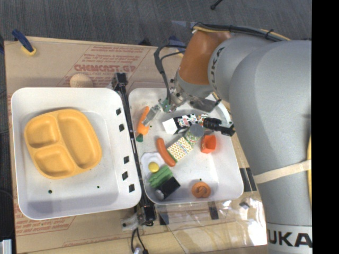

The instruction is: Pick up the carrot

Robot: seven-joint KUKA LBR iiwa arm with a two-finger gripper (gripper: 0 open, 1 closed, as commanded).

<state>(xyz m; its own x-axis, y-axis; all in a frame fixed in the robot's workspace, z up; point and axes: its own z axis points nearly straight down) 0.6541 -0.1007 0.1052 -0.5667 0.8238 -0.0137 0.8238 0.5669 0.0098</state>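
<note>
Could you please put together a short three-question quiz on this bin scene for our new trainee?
1. True or false: the carrot lies in the same bin as the yellow tray.
2. Which of these sits nearest the front edge of the right bin? A) the carrot B) the black block C) the sausage
3. Fill in: the gripper is just to the ____ of the carrot's orange top end in the picture.

Key:
1. False. The carrot is in the right bin, near its left wall; the yellow tray is in the left bin.
2. B.
3. Right.
</note>
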